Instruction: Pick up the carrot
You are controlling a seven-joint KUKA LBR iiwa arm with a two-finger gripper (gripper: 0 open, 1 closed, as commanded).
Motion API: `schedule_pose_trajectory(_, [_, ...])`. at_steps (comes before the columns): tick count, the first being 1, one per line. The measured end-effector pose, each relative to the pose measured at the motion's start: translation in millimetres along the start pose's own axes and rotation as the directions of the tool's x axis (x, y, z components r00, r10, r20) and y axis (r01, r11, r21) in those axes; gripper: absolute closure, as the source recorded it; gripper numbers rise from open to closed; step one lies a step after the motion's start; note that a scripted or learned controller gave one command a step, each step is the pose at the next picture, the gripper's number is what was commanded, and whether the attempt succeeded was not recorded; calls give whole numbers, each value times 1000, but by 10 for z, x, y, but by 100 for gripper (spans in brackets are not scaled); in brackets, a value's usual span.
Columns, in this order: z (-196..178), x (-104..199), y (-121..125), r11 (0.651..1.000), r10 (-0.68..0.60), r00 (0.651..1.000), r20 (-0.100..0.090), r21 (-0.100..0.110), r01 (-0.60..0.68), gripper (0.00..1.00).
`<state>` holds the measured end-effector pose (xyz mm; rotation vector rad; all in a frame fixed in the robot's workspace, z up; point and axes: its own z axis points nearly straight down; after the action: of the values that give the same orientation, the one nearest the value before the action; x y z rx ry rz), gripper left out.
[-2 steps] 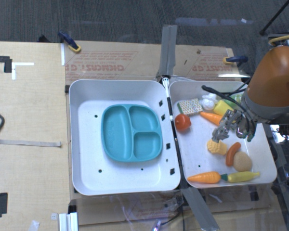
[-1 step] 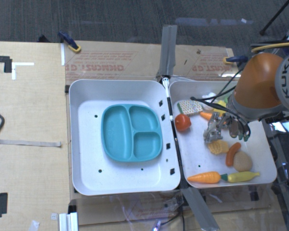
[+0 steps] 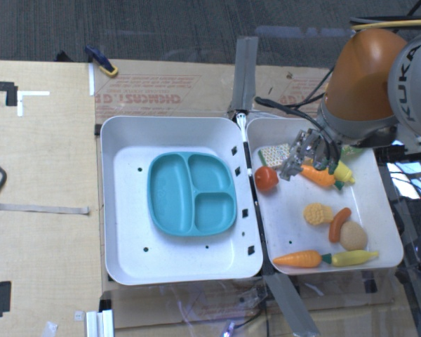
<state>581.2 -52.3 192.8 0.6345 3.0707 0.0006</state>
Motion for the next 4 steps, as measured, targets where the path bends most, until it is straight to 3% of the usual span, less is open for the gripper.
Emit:
schedule_pose_trajectory(1, [-101,-18,8,1000,-3,1000,5,-1,3,100])
schedule_pose_trajectory(2, [6,-446,-111,997,-77,997,-1,1,77,100])
schedule_pose_trajectory(3, [981,-62,-1016,944,-330,944,1,0,330,100])
schedule_pose_trajectory(4, [998,-334,-536,968,-252,968,-1,-1,252,100])
